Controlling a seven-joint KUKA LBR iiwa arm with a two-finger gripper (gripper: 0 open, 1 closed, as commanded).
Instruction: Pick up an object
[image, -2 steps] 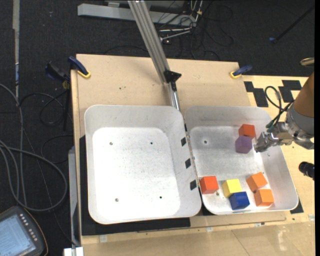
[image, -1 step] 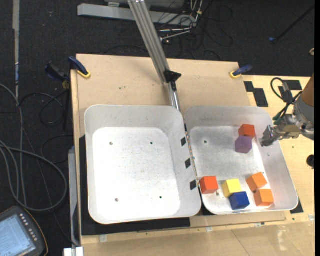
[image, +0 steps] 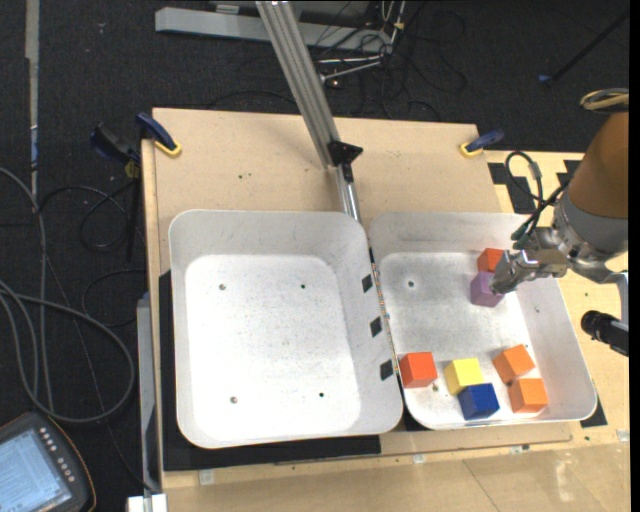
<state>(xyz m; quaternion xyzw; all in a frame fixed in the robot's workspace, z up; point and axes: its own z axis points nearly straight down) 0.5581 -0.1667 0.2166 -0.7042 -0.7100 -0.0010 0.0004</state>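
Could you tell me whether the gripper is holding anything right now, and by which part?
It cannot be told: the gripper is at the purple block, beside an orange block, but no grasp is visible.

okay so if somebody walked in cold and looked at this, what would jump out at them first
Probably the gripper reaching in from the right, low over a purple block with an orange block just behind it, in the right bin. Next, the cluster of orange, yellow and blue blocks along that bin's near edge.
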